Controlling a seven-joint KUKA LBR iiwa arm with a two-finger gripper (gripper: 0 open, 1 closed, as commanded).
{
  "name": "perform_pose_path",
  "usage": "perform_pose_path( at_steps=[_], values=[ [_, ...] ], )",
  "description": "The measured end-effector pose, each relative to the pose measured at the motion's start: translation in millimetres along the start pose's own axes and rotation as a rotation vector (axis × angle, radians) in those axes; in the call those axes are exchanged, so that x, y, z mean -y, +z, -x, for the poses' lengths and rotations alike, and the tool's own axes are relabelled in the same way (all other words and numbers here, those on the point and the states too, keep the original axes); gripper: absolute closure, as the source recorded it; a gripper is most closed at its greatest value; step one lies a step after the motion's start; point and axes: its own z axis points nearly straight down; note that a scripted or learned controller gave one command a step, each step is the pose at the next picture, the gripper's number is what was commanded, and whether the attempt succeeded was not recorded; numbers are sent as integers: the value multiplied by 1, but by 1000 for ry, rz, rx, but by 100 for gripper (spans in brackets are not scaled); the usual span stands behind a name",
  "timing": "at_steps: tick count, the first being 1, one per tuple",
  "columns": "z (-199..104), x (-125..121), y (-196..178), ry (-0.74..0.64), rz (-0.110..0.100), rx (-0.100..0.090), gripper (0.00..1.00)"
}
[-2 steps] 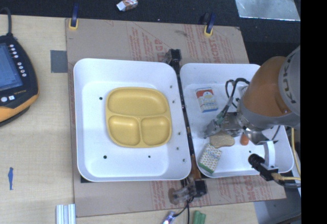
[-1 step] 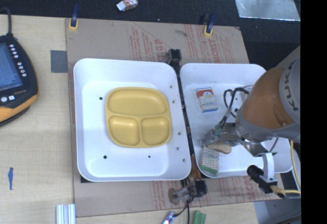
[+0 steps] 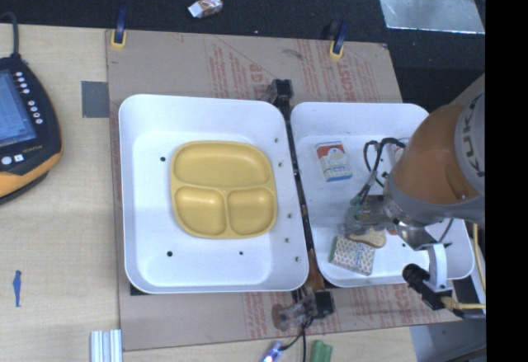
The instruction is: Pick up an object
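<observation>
1. Two white bins: the left bin (image 3: 140, 187) bears a yellow divided tray (image 3: 223, 187).
2. Gripper (image 3: 365, 224) hangs low in the right bin (image 3: 330, 117); finger state: cannot tell.
3. Tan object (image 3: 369, 237) lies right under it, patterned packet (image 3: 353, 255) just beside, small carton (image 3: 333, 161) apart.

robotics lab | teach pendant (image 3: 21, 133) on bench | clamped cardboard (image 3: 247, 72) | white bins (image 3: 140, 187)
</observation>
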Motion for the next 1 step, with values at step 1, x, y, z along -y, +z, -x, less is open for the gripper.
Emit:
perform_pose_path(
  at_steps=[1],
  values=[
    [32, -18, -70, 8, -4, -3, 100]
  ],
)
